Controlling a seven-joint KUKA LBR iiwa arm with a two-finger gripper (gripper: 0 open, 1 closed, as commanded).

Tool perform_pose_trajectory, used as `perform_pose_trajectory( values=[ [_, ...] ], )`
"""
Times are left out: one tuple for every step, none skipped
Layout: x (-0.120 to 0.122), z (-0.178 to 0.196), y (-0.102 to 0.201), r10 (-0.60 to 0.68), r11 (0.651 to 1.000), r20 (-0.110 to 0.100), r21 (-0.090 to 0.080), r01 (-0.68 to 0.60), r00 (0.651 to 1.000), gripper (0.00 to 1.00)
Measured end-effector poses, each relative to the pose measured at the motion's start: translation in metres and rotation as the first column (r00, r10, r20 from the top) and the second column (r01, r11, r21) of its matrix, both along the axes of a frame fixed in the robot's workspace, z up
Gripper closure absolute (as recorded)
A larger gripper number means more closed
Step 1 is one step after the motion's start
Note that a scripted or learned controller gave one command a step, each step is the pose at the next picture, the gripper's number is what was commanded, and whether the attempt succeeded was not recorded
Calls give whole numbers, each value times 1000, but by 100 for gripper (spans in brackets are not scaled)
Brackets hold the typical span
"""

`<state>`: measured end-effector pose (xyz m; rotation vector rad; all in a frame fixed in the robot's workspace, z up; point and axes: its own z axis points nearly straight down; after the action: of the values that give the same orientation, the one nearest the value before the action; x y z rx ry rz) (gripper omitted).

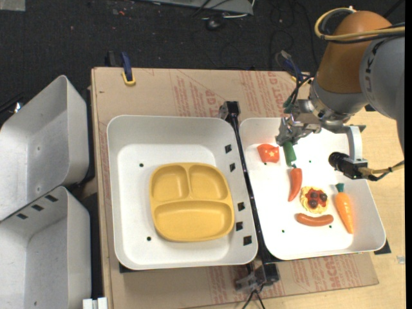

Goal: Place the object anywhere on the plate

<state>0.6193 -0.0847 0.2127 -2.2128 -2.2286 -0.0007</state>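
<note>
Below my claw [291, 136], in the right bin [367, 234], lies the toy food: a red chili pepper [294, 182] with a green stem [289, 152] just under the claw, a small red strawberry-like piece [268, 153] to its left, and farther down a pastry with dark berries [314, 199], a sausage [314, 220] and a carrot [345, 211]. Which one counts as the object I can't say for sure; the pepper is nearest, so I judge it's that one. Whether my claw is released or clenched I cannot tell; it's dark and cluttered from this angle, and nothing visibly sits in it.

Handling guess: pepper looks like light hard plastic, stiff, glossy, likely slippery, not fragile. It's long and thin, so best to pinch across the narrow body near mid-length, not the tapered tip or the stem.

Surface: smooth white bin floor, shallow walls, so the pepper could skid when nudged. Room around it is fair; the pastry is close to its lower end.

Yellow divided plate [191, 201] sits in the left bin [122, 192], well to the left of my claw and below it, across the dividing wall. Both bins rest on a brown tabletop [167, 85].
</note>
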Motion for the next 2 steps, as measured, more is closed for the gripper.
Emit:
perform_pose_trajectory(
  values=[
    [10,12,51,1,1000,3,0,-1,1000,100],
    [8,16,112,0,1000,1,0,0,1000,100]
  ],
)
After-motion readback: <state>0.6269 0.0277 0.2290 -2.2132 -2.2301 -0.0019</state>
